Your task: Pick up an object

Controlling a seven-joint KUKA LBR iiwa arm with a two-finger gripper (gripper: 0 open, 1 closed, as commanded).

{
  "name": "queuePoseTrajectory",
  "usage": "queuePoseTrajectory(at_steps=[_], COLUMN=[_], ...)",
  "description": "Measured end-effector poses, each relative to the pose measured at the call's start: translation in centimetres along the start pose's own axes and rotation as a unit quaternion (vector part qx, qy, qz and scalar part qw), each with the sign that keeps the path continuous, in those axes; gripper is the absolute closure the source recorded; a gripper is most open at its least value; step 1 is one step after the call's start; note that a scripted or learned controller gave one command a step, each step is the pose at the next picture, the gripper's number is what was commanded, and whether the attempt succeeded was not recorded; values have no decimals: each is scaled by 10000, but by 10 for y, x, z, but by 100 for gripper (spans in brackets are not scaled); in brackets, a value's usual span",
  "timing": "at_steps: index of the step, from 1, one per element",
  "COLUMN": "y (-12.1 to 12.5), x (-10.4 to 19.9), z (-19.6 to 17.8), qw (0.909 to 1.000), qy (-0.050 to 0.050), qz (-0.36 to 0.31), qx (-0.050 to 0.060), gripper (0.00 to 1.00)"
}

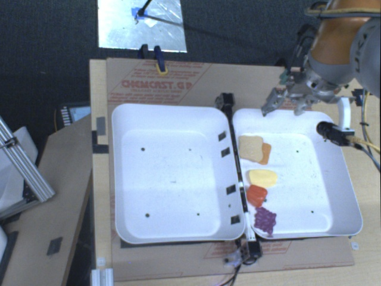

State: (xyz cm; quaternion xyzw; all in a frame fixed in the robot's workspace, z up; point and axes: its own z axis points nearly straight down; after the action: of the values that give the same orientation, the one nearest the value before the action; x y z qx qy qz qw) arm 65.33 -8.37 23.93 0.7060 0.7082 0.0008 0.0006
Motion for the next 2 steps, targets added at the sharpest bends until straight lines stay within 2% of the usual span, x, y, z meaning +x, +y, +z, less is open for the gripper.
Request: queuePoseTrajectory(at_steps=[1,2], y=[1,-21], x=[0,-44], z=[-11,-156], qw=[10000,10000], qy=[2,-22], qz=[-12,22], qx=[-16,-60], gripper=[100,100])
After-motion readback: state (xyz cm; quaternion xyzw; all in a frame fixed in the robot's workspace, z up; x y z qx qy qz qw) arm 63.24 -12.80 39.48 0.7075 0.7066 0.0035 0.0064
